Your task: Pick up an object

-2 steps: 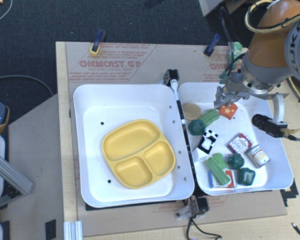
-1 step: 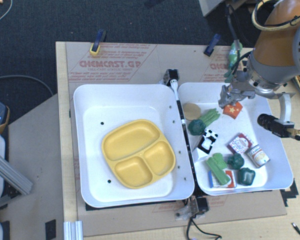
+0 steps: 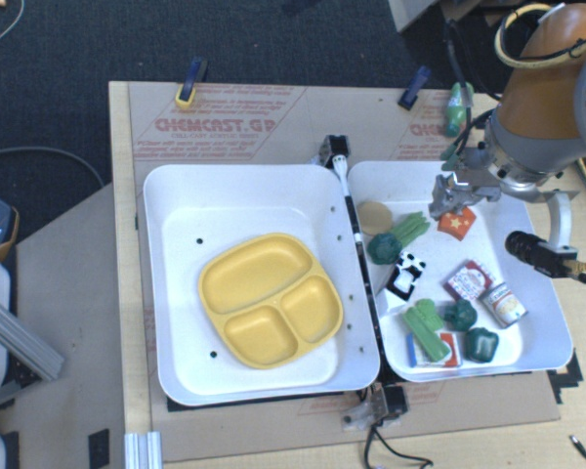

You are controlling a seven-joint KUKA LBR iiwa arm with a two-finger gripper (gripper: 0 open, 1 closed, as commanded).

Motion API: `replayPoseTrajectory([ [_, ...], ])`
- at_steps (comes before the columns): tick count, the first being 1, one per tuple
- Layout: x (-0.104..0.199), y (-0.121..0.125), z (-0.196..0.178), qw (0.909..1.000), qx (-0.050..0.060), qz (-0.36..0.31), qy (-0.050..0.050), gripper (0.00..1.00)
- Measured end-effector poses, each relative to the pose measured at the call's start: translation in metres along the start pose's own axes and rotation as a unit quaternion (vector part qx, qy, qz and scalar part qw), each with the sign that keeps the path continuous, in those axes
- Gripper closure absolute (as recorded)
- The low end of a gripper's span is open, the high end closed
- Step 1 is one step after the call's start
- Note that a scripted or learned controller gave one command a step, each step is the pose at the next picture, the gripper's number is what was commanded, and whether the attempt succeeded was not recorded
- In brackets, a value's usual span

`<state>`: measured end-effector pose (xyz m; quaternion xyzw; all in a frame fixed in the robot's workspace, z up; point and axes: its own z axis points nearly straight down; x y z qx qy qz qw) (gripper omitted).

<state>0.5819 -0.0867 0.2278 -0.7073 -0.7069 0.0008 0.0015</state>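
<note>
Grey arm (image 3: 542, 130) with orange band (image 3: 557, 37), metallic pincer (image 3: 452, 201).

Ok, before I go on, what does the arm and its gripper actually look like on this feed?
The arm is a rounded grey body with a wide orange band above the wrist. A black cable loops beside the orange section. Below the wrist sits a small grey metal gripper; its fingers are too small to make out. A dark cylindrical part with a white bracket juts out at the arm's side.
</note>
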Motion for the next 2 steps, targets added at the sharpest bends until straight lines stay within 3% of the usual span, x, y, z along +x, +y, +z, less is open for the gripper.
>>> replayPoseTrajectory([
  [2,-0.005,0.011,-0.006,1.0000,-0.004,-0.001,-0.001,1.00],
])
